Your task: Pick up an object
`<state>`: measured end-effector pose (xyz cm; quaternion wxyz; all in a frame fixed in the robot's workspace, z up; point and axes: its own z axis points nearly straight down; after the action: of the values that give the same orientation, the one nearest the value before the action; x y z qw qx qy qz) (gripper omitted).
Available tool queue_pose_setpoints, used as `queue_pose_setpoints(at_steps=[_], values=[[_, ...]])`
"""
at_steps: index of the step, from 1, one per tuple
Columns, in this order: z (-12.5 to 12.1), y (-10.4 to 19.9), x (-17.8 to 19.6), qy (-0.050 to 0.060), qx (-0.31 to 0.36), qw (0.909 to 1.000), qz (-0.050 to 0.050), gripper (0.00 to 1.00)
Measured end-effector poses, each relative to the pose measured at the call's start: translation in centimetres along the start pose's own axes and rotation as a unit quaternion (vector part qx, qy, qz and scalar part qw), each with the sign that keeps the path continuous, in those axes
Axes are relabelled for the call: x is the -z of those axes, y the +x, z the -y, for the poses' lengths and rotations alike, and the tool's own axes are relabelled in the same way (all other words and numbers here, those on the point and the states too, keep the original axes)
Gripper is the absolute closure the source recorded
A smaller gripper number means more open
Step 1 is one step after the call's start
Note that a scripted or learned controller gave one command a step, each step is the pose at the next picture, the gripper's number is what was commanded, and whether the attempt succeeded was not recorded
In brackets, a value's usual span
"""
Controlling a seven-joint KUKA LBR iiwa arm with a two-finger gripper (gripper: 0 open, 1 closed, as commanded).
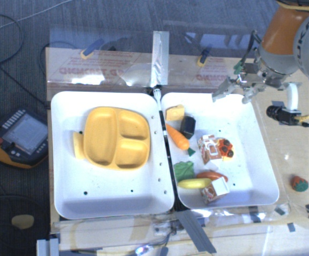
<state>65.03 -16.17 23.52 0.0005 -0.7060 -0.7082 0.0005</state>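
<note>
The bench (282, 159) carries two shallow white plastic bins side by side. The left bin (69, 196) fills the centre-left of the frame and holds a yellow plastic divided tray (117, 137) with a pale yellow block (78, 145) tucked against the tray's left edge. The right bin (255, 159) sits just beside it, touching along the middle seam. The grey arm with its orange band (285, 28) comes in at the upper right, and its claw (234, 92) hangs over the right bin's upper rim with its two fingers spread wide and nothing between them.

The toy food is bunched in the left half of the right bin: an orange carrot (177, 138) along the seam, a green leafy piece (184, 169) below it, a yellow banana (193, 183), a red and white printed carton (210, 148), another small carton (215, 190), a black block (188, 126) and a pale yellow cheese wedge (174, 112) near the top.

A grey handheld pendant with an orange edge (16, 140) lies on the floor at the left.
</note>
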Motion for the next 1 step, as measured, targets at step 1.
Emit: queue_pose_setpoints(at_steps=[1], values=[[5.19, 3.30, -12.05, -0.009, 0.016, 0.9998, 0.002, 0.00]])
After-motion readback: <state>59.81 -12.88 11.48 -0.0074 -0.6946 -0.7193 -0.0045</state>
